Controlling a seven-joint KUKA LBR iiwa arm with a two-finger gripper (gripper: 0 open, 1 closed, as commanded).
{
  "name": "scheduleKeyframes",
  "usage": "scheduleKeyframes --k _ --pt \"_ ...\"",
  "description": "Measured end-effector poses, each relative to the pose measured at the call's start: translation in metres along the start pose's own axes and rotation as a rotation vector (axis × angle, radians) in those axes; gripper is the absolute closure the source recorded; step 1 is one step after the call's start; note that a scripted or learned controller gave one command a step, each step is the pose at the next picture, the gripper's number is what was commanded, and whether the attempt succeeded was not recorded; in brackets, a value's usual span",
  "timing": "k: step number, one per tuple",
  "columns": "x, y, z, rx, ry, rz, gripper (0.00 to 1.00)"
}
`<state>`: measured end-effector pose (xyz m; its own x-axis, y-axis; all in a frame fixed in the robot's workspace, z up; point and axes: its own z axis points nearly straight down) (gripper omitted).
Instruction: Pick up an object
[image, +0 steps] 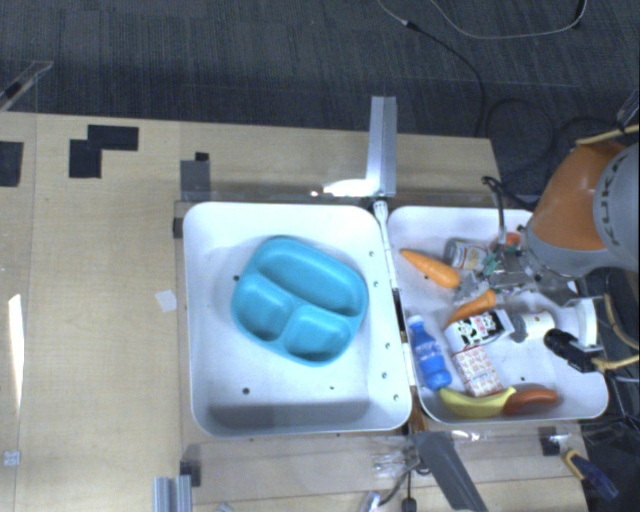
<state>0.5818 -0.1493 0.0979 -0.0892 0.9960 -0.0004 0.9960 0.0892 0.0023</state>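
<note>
The arm (585, 205) comes in from the right edge of the camera view, its grey body and broad orange band sitting high at the upper right. From the band it narrows into a grey wrist that slopes down and to the left. The hand (497, 272) hangs at the end of that wrist, low and pointed leftward, a cluster of dark and metal parts with bits of green and red on it. Its tip is too small and crowded to read clearly. A black part of the rig juts out lower right of the wrist
</note>
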Motion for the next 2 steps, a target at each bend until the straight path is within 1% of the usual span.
scheduleKeyframes --k 1,2 --pt "0.0 0.004 -0.013 -0.011 -0.002 -0.001 1.0" --pt "0.036 0.029 -0.102 -0.005 -0.002 -0.106 1.0"
